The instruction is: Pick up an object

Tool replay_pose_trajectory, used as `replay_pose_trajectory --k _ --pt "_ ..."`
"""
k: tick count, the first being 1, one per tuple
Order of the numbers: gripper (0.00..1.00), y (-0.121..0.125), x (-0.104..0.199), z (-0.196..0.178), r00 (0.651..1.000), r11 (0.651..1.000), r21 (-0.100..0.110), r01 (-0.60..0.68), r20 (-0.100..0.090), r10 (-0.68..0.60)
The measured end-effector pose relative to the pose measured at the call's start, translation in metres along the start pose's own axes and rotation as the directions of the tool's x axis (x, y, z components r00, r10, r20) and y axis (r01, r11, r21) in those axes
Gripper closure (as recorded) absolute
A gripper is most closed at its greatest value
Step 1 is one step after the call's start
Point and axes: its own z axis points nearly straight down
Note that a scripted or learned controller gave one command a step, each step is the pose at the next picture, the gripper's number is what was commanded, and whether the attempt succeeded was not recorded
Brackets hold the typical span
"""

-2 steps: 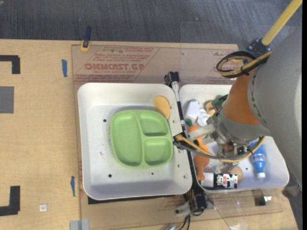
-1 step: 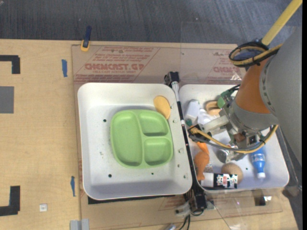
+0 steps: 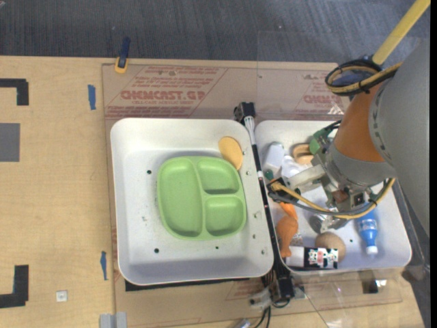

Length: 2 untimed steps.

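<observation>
- The end effector hangs low in the right bin, among cluttered objects; whether it grips anything, I cannot tell.
- A green tray lies in the left bin.

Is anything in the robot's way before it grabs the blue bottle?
Nothing visible lies between them. The gripper sits low in the right bin, and the blue bottle lies just beside it, with bare bin floor between.

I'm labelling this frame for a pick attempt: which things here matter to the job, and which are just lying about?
Job:
tool
carrot
blue-capped bottle
brown ball

Lying about:
green divided plate
yellow piece
blue clamp
</observation>
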Motion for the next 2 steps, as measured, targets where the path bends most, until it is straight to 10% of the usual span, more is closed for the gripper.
replay_pose_trajectory --k 2 --pt "0.0 0.0 0.0 0.0 1.0 1.0 0.0 0.0 0.0 0.0"
